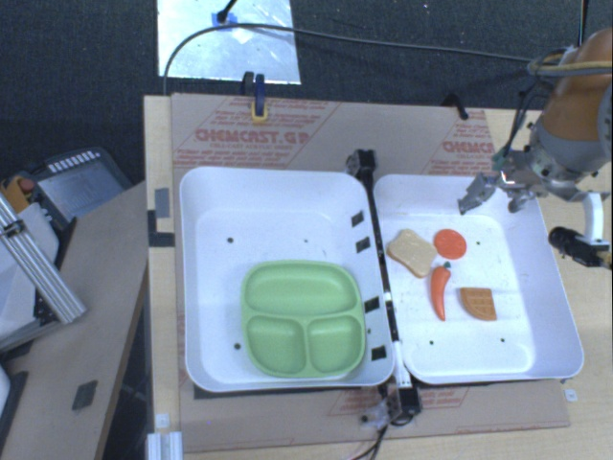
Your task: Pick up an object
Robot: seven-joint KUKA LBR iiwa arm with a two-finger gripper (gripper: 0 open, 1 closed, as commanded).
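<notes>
Orange items, right white bin (546, 286): round tomato slice (450, 244) touching tan bread slice (412, 253); carrot (439, 291) just below; waffle-textured cracker (478, 303) beside it. End effector (498, 195) above the bin's far edge, fingers spread, holding nothing. Risk: flat, crowded pieces may slide or nudge neighbours under closing fingers. Green divided plate (304, 316), left bin (211, 257).

Bright, even overhead light whitens both bins (287, 185), glares off a foil sheet (230, 27); shadows soft, focus slightly grainy.
</notes>
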